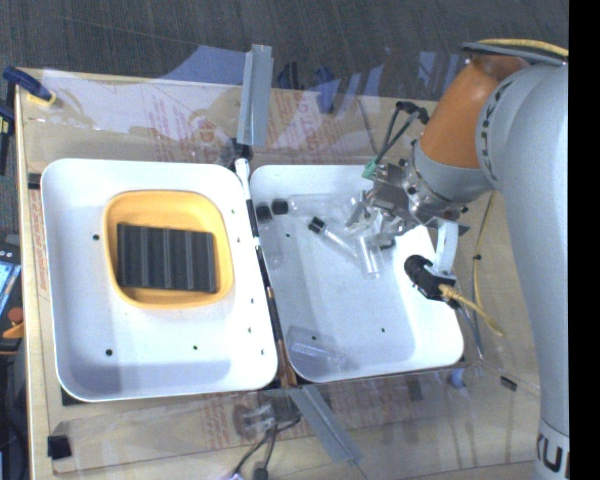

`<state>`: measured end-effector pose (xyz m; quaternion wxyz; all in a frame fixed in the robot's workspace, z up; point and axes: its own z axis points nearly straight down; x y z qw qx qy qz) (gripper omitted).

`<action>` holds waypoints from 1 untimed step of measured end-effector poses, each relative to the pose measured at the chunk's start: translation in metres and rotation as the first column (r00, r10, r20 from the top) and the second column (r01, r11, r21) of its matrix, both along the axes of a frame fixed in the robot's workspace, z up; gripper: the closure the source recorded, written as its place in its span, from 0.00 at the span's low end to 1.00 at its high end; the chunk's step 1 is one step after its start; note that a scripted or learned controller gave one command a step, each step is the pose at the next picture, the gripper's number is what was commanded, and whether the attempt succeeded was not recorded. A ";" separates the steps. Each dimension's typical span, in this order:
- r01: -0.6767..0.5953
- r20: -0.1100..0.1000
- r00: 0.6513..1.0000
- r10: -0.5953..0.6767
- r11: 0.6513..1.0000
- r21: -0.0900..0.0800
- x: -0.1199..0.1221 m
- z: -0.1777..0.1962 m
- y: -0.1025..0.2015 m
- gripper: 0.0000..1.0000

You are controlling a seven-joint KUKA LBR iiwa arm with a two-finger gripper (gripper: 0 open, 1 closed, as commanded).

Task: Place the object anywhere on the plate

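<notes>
Bench [130,118], faint red print unreadable; tool [372,236] over right bin [380,358], grip state unclear.

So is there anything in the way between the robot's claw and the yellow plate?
Just the bins' side-by-side walls, running down the middle. The gripper is over the right bin; the yellow plate sits in the left bin, with a dark ridged block on it.

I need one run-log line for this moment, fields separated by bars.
gripper: low in right bin | plate: yellow, in left bin, holds dark ridged block | placing: not done
</notes>
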<state>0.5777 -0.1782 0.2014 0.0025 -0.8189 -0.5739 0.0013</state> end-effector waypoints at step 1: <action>-0.238 0.002 0.971 0.238 0.971 -0.002 0.009 0.016 0.024 1.00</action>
